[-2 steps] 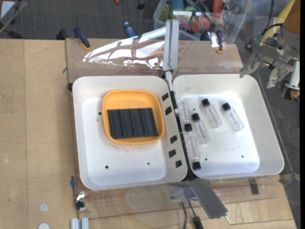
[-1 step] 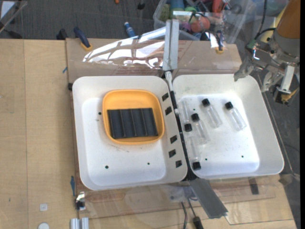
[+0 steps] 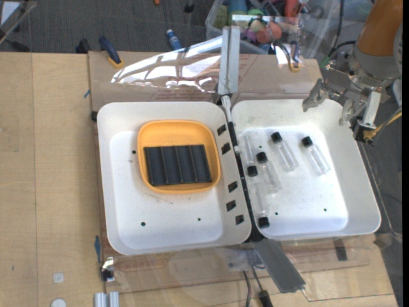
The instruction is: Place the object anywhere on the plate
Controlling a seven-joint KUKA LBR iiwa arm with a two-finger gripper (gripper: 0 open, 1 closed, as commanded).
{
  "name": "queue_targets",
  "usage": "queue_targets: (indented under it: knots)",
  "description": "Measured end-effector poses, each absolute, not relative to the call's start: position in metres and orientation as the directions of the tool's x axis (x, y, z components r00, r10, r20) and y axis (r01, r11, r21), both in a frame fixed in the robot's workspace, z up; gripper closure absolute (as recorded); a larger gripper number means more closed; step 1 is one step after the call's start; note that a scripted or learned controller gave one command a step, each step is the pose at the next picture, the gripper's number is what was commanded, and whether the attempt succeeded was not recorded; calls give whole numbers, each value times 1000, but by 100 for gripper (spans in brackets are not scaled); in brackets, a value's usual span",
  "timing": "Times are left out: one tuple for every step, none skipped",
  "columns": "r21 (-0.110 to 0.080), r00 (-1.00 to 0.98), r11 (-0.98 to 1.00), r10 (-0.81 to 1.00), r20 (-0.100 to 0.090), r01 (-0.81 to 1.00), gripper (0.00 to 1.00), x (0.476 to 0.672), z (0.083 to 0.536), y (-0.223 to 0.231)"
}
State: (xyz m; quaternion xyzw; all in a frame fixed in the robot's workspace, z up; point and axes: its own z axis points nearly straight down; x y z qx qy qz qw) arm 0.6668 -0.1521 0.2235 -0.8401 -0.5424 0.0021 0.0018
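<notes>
Pale wooden worktop [image 3: 45,171], carrying two shallow white plastic bins side by side, with a clear tub of mixed coloured clutter [image 3: 281,11] behind them. Left bin [image 3: 121,222] holding a rounded-square orange plate [image 3: 179,133], glossy, with a dark ribbed rectangular insert [image 3: 177,165] lying flat inside it. Right bin [image 3: 345,216], just beside the plate's bin across a divider with black clips [image 3: 231,171], scattered with several small clear vials with black caps [image 3: 281,149]: all lying down, translucent and hard to outline against the white. Nothing standing between vials and plate except that raised divider. Grey gripper [image 3: 342,104] hanging over the far right corner of the right bin, well apart from the plate, near the rightmost vial [image 3: 314,153] but not touching it. Cannot tell whether parted or closed; nothing seen held.
</notes>
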Motion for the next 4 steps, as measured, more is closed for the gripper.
queue_targets:
  knots:
    - [-6, 414, -414, 910, -2, 910, 0, 667, 218, -160]
    - [-6, 392, -392, 920, -1, 920, 0, 666, 198, -197]
    - [1, 380, -380, 925, -2, 925, 0, 668, 213, -206]
    - [0, 439, -439, 899, 0, 899, 0, 668, 222, -209]
